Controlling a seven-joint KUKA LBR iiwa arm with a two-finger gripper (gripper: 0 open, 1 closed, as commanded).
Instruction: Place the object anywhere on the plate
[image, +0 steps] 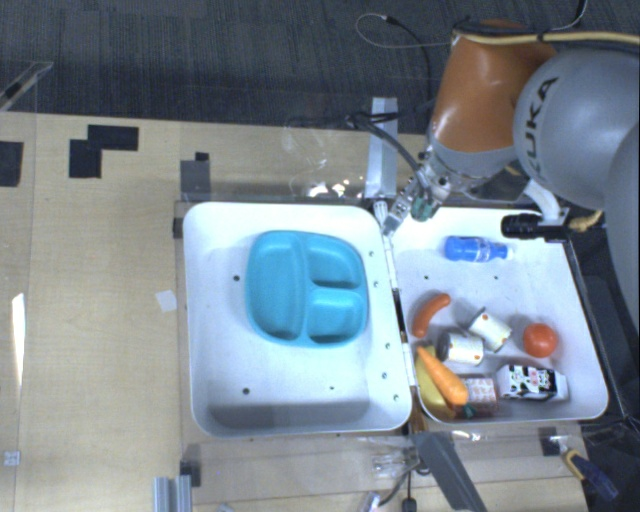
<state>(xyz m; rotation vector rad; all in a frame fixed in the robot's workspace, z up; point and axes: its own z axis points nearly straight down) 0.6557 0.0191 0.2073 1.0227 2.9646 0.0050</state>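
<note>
Now | we see the gripper (403, 210) hovering over the divider between the bins, top edge; whether it grips anything we cannot tell | plate (305, 285) sits in the left bin (215, 400), below-left of the gripper | candidate objects: bottle (476, 249), sausage (431, 312), carrot (443, 376) lie in the right bin (585, 395).

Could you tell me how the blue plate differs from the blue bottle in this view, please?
The blue plate lies in the left bin; the blue bottle lies in the right bin. The plate is far larger, and a paler blue than the bottle. The plate has compartments and lies flat; the bottle lies on its side. Both are blue.
</note>
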